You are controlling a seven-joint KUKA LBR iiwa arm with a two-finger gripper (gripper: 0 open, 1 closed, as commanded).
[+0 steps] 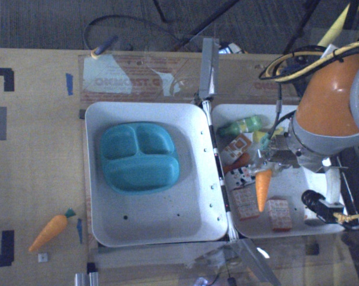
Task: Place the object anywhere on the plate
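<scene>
the gripper (264, 170) is hanging over the right bin (299, 228), and an orange carrot (262, 189) is pointing down from it, thick end up at the fingers. it is looking like the fingers are pinching the top of the carrot, but the wrist is covering much of them, so i am judging this and not seeing it cleanly. the carrot is sitting above the small packets (246, 201) in this bin, and i cannot tell if its tip is touching them.

the blue plate (139, 157) is lying in the left bin (149, 228), well apart from the carrot, with the wall between the bins in the way. to do this step well, the arm is needing to lift first until the tip is clearing the wall, then travel left slowly, because the carrot is hanging long and may be swinging or slipping. any of the three compartments is being fine for the release.

the green object (242, 126) and other toys near the gripper are partly hidden and blurred. a second carrot (48, 232) is lying outside on the bench
</scene>
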